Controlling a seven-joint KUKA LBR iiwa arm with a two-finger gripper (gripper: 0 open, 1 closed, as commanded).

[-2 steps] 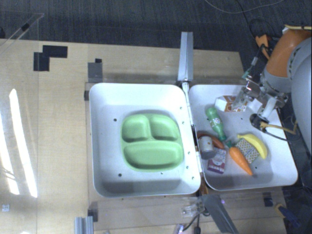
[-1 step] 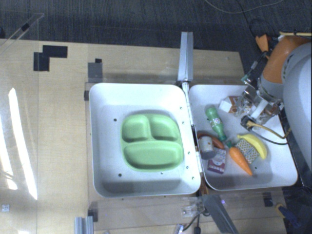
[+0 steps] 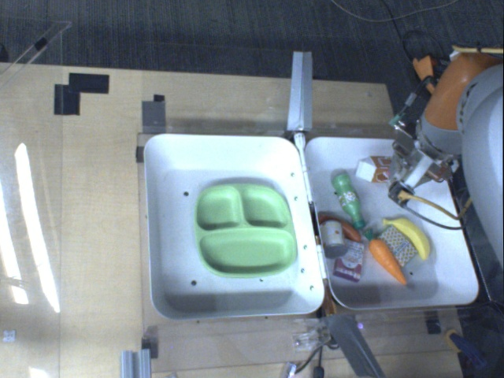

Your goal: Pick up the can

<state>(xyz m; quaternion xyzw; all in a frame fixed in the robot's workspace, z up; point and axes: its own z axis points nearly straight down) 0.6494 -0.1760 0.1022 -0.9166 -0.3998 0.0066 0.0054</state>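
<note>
Can (image 3: pixel 334 238): lies on its side in the right bin (image 3: pixel 461 290), at the bin's left wall, just beside the purple packet (image 3: pixel 350 262).
Gripper (image 3: pixel 400 189): is positioned above the right bin near its far right corner, well apart from the can.
Fingers: their opening cannot be told; nothing is seen between them.
Green bottle (image 3: pixel 346 199): lies between can and gripper.
Carrot (image 3: pixel 387 260): lies beside the banana (image 3: pixel 413 235).
Left bin (image 3: pixel 165 211): contains a green tray (image 3: pixel 244 228).

The wooden bench (image 3: pixel 94 211) bears two white bins: left bin (image 3: pixel 165 235) at 9 o'clock, right bin (image 3: pixel 449 278) at 3 o'clock, touching.
</note>
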